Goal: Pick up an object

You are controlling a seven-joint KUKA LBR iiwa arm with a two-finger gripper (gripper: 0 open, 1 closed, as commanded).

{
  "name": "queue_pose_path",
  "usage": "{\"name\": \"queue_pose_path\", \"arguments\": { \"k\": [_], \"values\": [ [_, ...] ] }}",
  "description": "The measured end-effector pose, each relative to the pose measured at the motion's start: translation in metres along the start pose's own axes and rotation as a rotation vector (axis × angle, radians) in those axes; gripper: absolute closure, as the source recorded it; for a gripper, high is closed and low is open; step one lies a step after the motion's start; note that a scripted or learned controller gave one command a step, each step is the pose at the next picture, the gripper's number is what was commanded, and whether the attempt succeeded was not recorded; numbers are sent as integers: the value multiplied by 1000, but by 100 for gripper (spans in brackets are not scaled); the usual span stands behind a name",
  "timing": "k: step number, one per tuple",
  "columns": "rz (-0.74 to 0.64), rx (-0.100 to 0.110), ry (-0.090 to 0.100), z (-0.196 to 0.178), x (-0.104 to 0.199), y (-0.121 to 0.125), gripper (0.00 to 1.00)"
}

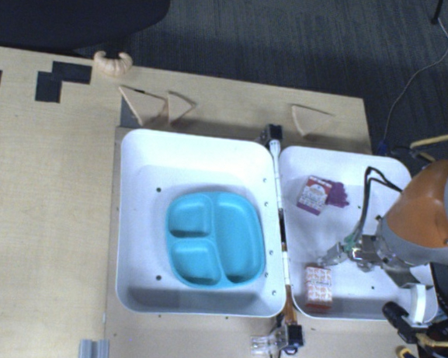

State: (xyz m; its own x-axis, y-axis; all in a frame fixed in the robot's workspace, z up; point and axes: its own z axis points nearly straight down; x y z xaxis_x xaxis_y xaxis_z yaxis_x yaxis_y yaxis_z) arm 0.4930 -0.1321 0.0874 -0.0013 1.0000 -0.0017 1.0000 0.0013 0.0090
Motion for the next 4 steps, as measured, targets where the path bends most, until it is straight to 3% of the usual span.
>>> {"name": "queue_pose_path", "arguments": {
  "k": [1, 2, 3, 4],
  "values": [
    [-1, -6, -2, -11, 0, 2, 100],
    [-4, 5, 4, -97, 95, 73, 100],
    [-2, 7, 2, -126, 91, 16, 100],
    [-2, 4, 1, -183, 32, 44, 100]
  ]
}}
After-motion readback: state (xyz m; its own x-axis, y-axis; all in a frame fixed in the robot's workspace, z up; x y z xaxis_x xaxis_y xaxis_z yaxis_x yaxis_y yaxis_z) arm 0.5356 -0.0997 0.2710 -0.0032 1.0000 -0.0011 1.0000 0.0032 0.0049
